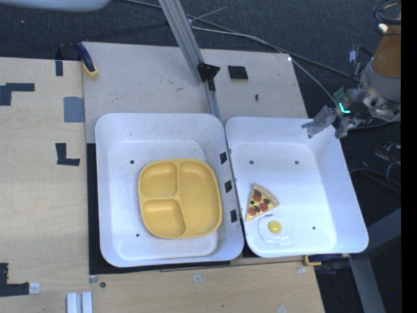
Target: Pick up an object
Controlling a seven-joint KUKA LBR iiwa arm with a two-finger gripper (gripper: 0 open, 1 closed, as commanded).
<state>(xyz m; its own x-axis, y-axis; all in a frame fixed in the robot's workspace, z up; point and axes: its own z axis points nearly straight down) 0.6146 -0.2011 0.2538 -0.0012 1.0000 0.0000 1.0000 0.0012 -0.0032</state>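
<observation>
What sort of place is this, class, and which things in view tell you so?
Probably a robotics lab bench: a grey arm's gripper hovers over two shallow white bins holding toy food, a yellow divided plastic plate and a pizza slice.

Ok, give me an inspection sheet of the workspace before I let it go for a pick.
Surface: two white bins side by side, left bin, right bin, on a pale bench.
Job's things: pizza slice and fried egg in the right bin, close together near its front left; yellow divided plate in the left bin.
Clutter: nothing seen in the bins.
Grippers: gripper at the right bin's far right corner, open, holding nothing.
Cables: thin wires across the dark floor behind the bench.
Surroundings: metal post slanting behind the bins.
</observation>
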